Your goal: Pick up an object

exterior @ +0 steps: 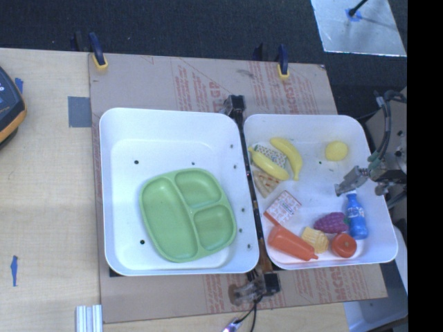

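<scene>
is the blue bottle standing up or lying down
Lying down. The blue bottle lies flat on the floor of the right bin, its white cap pointing toward the bin's far side, beside the purple grapes.

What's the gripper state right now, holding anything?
Gripper: above the right bin, just over the blue bottle; open or closed cannot be told, nothing visibly held.

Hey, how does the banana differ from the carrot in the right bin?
The banana is yellow; the carrot is orange. The banana is curved, while the carrot is straight and tapers toward one end. The banana lies near the far side of the right bin, beside a wrapped snack; the carrot lies along the near rim, by the corn. Both are toy foods lying flat in the same bin.
</scene>
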You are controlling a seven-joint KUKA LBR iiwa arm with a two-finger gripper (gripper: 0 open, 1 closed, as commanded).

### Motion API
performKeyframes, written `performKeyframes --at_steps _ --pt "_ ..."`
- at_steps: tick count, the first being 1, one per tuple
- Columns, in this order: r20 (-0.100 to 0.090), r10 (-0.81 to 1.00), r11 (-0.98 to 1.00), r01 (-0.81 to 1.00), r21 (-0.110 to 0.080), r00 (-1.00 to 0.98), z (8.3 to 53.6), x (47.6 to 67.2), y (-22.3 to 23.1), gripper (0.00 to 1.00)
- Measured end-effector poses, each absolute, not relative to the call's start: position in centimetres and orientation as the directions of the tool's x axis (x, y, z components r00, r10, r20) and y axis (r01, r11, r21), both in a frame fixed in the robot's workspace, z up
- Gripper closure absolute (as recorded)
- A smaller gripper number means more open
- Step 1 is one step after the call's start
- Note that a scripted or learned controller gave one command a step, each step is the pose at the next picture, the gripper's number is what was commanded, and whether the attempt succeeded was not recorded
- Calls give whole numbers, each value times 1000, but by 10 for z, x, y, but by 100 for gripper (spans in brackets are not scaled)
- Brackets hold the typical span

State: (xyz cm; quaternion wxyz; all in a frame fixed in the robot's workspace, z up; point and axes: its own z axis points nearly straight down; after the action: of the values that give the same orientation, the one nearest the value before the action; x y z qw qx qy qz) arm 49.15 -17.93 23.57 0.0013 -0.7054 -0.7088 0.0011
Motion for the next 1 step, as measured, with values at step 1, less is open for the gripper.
performKeyframes --at_steps 1 --pt "1 1000 7 1000 -8 -7 103 563 -127 0"
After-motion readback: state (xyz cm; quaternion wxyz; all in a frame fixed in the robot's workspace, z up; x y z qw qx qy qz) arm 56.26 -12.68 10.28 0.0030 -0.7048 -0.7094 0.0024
